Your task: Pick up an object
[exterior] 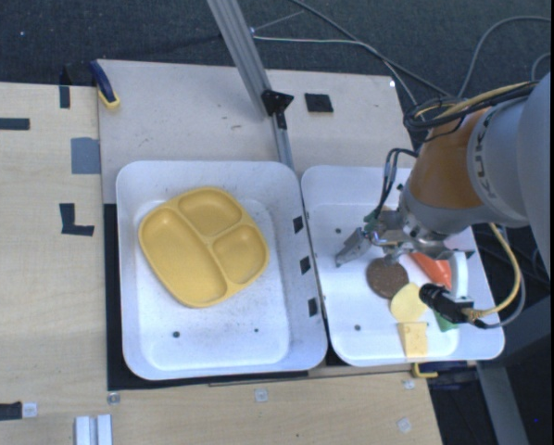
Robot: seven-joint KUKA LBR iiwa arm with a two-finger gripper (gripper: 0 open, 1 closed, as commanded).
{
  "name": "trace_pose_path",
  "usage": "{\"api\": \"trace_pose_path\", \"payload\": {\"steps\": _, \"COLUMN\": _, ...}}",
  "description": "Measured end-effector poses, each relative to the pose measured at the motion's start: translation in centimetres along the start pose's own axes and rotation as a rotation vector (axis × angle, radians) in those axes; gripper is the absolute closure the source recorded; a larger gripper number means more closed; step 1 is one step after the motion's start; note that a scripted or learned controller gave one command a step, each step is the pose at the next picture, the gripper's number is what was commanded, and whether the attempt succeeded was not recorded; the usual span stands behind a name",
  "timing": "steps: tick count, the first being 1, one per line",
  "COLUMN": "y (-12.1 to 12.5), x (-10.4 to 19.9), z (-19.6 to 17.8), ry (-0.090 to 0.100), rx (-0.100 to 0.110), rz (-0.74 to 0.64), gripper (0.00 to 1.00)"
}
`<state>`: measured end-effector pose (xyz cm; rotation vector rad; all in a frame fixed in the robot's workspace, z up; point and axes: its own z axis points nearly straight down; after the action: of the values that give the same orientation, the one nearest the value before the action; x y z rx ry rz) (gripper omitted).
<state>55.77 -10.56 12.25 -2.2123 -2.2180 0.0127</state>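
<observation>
In the right bin (351,336) lie a brown round disc (385,277), an orange carrot-like piece (432,268), a pale yellow rounded piece (407,302) and a yellow block (413,338) near the front rim. My gripper (353,247) hangs low over the bin's middle, just left of the brown disc, pointing down and to the left. Nothing shows between its tips. The grey arm with its orange band covers the bin's back right part.
A yellow divided plate (203,245) lies in the left bin (212,350). A white piece (460,274) sits beside the carrot at the right wall. A metal pole (249,54) rises behind the bins, and cables trail at the back right.
</observation>
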Motion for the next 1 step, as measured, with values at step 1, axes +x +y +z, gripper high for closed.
{"api": "trace_pose_path", "payload": {"steps": 1, "y": 0.12, "x": -0.12, "z": 3.76, "ry": -0.006, "rx": -0.013, "rz": 0.001, "gripper": 0.0}}
